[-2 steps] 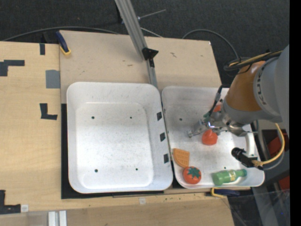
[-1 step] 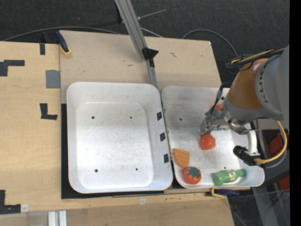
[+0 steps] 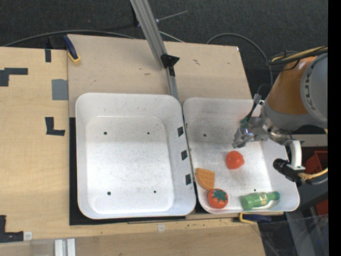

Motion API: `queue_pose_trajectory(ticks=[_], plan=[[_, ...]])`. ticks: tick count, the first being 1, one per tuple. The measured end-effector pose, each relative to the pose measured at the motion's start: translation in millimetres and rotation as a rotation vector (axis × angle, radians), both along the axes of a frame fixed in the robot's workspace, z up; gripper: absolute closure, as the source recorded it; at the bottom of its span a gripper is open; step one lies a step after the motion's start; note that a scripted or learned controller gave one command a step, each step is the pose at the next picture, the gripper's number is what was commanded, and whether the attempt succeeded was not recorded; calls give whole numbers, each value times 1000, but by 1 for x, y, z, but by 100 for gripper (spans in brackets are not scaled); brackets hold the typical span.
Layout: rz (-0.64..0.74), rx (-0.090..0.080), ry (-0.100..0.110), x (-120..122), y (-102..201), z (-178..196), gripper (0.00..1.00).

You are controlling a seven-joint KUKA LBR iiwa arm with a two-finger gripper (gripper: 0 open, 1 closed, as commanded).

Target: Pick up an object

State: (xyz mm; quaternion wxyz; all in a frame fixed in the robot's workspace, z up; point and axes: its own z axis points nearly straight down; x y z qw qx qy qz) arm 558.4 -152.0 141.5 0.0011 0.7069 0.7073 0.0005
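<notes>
Grey arm with orange band entering from the right edge, wrist angled down and to the left. Gripper [image 3: 241, 139] held low, tips pointing down-left (finger spacing too small and blurred to judge).

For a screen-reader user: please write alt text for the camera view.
A grey-and-orange arm holds its pincer low in the right bin, just above-left of a red ball. An orange wedge, tomato and green bottle lie along its near edge.

Bins [image 3: 128, 103] speckled white plastic; bench [image 3: 32, 121] pale wood.
</notes>
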Motion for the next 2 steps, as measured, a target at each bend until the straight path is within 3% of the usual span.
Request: queue_pose_trajectory(ticks=[1, 2], plan=[[-1, -1, -2, -3, -9, 57, 100], [0, 1, 2, -2, -9, 65, 100]])
